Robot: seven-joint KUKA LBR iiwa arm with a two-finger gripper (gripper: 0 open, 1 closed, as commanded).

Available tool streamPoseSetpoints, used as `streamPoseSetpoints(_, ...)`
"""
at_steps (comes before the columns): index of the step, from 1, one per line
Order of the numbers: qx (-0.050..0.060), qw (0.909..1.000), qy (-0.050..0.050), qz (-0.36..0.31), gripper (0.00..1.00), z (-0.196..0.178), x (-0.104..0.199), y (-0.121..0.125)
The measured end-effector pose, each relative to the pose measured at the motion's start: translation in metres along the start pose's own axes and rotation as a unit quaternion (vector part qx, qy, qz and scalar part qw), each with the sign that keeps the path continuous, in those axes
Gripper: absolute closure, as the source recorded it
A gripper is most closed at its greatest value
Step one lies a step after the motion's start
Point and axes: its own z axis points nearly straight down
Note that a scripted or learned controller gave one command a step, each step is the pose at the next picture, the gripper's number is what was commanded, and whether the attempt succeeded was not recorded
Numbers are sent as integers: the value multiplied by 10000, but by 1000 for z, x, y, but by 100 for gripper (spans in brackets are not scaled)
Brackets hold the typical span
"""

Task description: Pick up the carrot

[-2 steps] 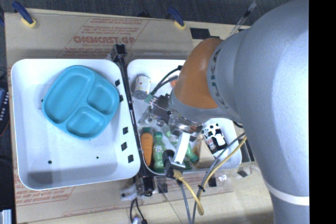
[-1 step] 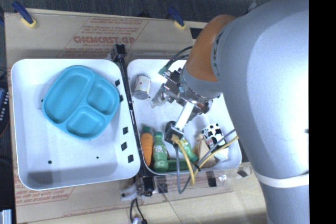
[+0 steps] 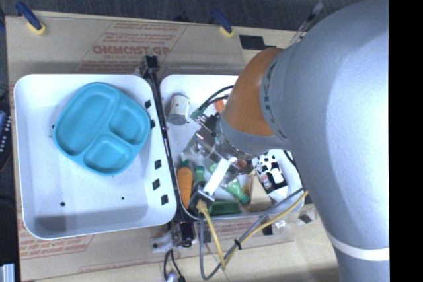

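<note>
The carrot [image 3: 184, 183] is a short orange piece lying lengthwise in the right bin [image 3: 198, 84], close against its left wall near the front. My gripper [image 3: 203, 163] hangs low over that bin, just right of the carrot and slightly behind it. The grey wrist and its orange band hide most of the gripper. Nothing shows the carrot between the fingers.
A blue divided plate [image 3: 102, 127] lies in the left bin [image 3: 39, 208]. The right bin also holds a silver can [image 3: 177, 109] at the back left, green items [image 3: 228, 207] at the front, a brown box [image 3: 259, 199] and a white and black object [image 3: 271, 175].
</note>
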Motion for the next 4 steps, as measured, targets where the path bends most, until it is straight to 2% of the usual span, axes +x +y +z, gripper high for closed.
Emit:
streamPoseSetpoints(1, -7, 9998, -10, 178, 0, 2, -3, 3)
streamPoseSetpoints(2, -28, 9946, 2, 1040, 0, 1, -20, 25)
streamPoseSetpoints(3, -16, 9978, 22, 670, 0, 1, 10, 44)
streamPoseSetpoints(4, 7, 9872, -7, 1598, 0, 78, -19, 111)
